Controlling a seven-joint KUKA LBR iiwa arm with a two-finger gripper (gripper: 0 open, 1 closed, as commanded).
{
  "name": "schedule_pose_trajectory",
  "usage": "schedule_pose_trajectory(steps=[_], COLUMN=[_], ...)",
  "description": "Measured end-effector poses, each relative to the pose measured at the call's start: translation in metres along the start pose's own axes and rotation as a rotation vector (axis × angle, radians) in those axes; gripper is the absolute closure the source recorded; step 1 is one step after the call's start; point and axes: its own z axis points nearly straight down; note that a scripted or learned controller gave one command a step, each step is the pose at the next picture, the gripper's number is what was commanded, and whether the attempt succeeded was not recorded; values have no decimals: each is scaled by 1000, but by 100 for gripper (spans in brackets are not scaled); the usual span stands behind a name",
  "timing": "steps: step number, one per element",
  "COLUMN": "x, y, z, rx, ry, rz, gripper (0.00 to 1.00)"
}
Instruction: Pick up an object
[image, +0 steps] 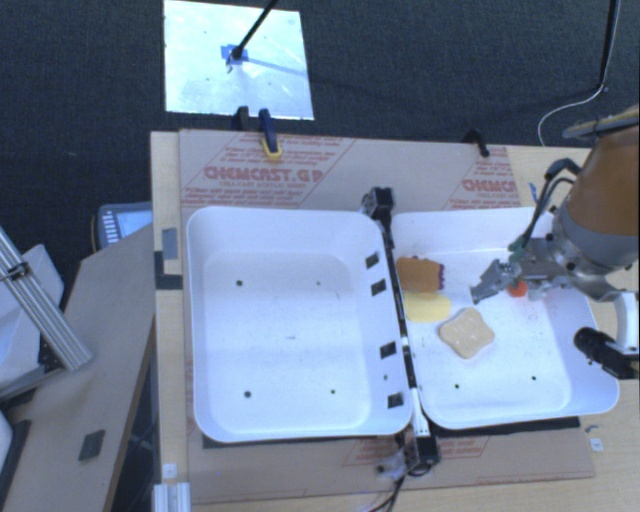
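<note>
Camera view: the left bin (290, 330) sits well left of the gripper (497, 283). The right bin (520, 390) lies under the gripper. The arm (600, 200) reaches in from the right. Whether the gripper is wide or narrow cannot be told. A toast slice (466, 332) lies near it, below-left. A brown block (420, 273) sits to its left, a yellow piece (428, 308) just below that. A small red object (517, 289) touches the gripper's right side.

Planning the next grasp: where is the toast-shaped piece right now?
The toast-shaped piece lies in the right bin, just below-right of the yellow piece and below-left of the end effector.
</note>
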Motion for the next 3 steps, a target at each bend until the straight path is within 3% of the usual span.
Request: schedule_pose_trajectory(steps=[1, 2, 3], x=[0, 99, 176], y=[1, 6, 28], z=[-11, -69, -60], rx=[-3, -8, -2], ry=[0, 3, 2], rz=[-2, -12, -9], gripper=[100, 100, 100])
